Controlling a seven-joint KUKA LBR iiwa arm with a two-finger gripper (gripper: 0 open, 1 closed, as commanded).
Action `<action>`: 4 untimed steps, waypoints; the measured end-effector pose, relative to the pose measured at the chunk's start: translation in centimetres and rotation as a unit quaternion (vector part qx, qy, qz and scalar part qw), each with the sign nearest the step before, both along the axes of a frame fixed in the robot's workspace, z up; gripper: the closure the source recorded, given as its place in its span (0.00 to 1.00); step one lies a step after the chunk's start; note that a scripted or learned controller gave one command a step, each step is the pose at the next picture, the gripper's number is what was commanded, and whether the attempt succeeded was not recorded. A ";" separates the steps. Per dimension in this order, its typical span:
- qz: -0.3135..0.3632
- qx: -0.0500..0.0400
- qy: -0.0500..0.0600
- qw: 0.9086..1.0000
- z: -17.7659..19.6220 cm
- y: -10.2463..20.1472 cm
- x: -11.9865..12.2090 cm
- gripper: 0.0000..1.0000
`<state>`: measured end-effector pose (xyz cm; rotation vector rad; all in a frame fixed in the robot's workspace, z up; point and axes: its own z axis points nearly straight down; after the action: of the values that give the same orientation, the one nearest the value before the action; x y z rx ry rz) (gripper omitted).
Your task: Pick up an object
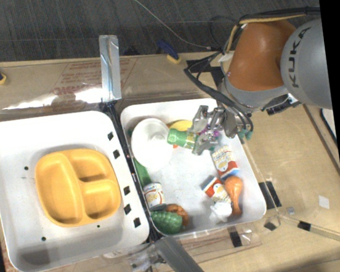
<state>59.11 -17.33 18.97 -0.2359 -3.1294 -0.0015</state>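
- The grey arm [284,61] comes in from the upper right of the frame, its orange band bulging above the wrist.
- The gripper [207,135] hangs over the upper middle of the right bin [254,211], its metal fingers pointing down and to the left.
- A green bottle [181,138] lies at the fingertips, touching or nearly so; I cannot tell whether the jaws are clenched on it or released.
- Just behind the bottle a yellow piece [182,125] peeks out, and a white bowl [149,144] sits to its left against the bin's wall.
- Lower in that bin: a small jar with an orange label [154,194], a green vegetable [167,221] by the bottom edge, a labelled packet [223,158] and an orange drumstick-shaped toy [234,191] on the right side.
- The left bin [9,184] holds a yellow divided tray [77,186], near its middle.
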 end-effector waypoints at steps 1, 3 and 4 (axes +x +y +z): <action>-0.024 -0.003 -0.005 1.000 8.4 -3.6 5.1 1.00; -0.004 -0.003 -0.008 1.000 7.7 -3.2 3.0 1.00; 0.072 -0.002 -0.004 0.997 6.6 -3.5 4.4 1.00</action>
<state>63.55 -20.83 25.55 -0.0095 -3.1468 0.0033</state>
